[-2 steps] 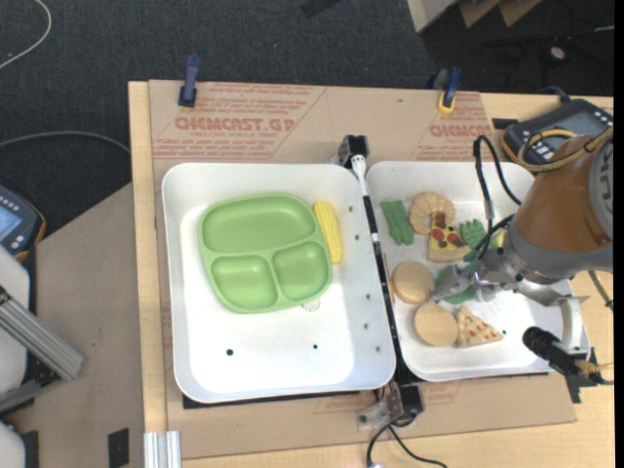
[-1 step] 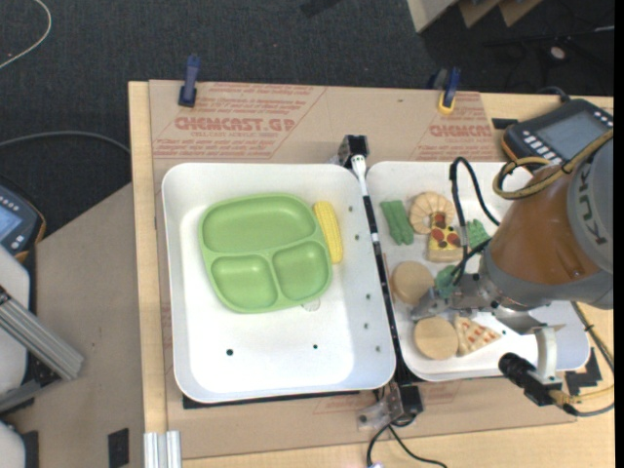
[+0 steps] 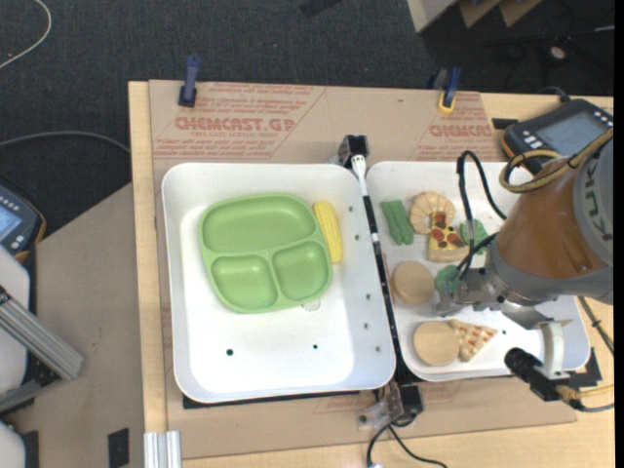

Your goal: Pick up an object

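Jaws [image 3: 450, 295]: grip state unreadable, low in the right bin [image 3: 575, 344].
Nearest item: tan round [image 3: 411, 283], just left of jaws.

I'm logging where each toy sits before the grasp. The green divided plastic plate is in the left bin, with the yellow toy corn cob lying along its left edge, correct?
Not quite. The camera view shows the yellow toy corn cob along the right edge of the green divided plastic plate, not the left. The plate is indeed in the left bin.
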Motion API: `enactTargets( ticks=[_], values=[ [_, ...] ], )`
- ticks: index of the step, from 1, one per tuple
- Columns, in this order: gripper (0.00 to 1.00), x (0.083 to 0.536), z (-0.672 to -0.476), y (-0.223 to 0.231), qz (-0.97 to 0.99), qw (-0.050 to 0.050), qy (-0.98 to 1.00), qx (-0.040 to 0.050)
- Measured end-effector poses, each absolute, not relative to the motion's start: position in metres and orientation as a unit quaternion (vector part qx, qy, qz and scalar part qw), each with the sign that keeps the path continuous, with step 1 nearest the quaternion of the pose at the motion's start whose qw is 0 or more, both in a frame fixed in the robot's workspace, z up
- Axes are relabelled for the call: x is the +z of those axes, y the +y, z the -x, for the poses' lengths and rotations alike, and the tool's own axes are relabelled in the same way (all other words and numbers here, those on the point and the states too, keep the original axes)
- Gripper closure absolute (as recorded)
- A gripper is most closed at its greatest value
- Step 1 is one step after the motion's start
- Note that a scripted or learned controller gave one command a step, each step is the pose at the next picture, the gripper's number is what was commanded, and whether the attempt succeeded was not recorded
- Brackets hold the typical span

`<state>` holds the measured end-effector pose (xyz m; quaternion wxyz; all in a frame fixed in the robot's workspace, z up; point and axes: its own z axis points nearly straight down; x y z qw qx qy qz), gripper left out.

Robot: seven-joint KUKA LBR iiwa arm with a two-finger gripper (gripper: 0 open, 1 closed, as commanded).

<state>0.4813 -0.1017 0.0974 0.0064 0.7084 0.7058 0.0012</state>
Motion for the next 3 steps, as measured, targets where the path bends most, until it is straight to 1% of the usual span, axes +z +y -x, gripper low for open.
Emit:
enactTargets(
  ticks=[1,2,3],
  values=[
    [1.00,0.190,-0.481,-0.014,-0.704,0.002,0.711,0.0038],
    [1.00,0.283,-0.481,0.047,-0.704,0.003,0.710,0.0049],
    [1.00,0.360,-0.480,0.103,-0.704,0.002,0.710,0.0046]
  ],
)
